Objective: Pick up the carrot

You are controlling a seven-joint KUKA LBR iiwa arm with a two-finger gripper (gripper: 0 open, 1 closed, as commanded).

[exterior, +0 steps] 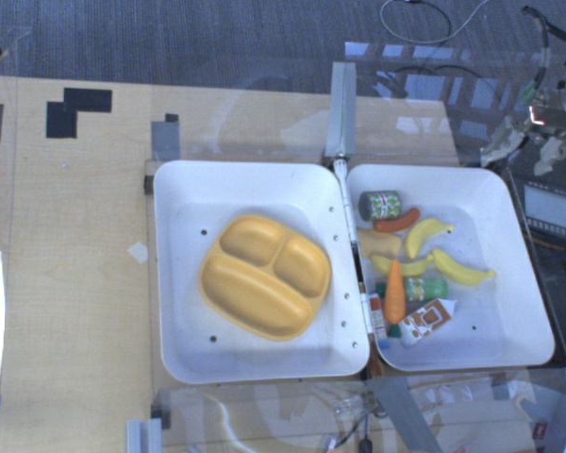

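Clearly we have yet to reach: our gripper's state we cannot tell. Our carrot [393,293] lies in the right bin [509,343], near its left wall, wedged among bananas [462,269], a green bottle [424,289] and a carton [424,320], so access is tight.

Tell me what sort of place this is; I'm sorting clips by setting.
Probably a robot lab bench: two white bins on a wooden table, a yellow divided plate, toy food such as a carrot, and loose cables.
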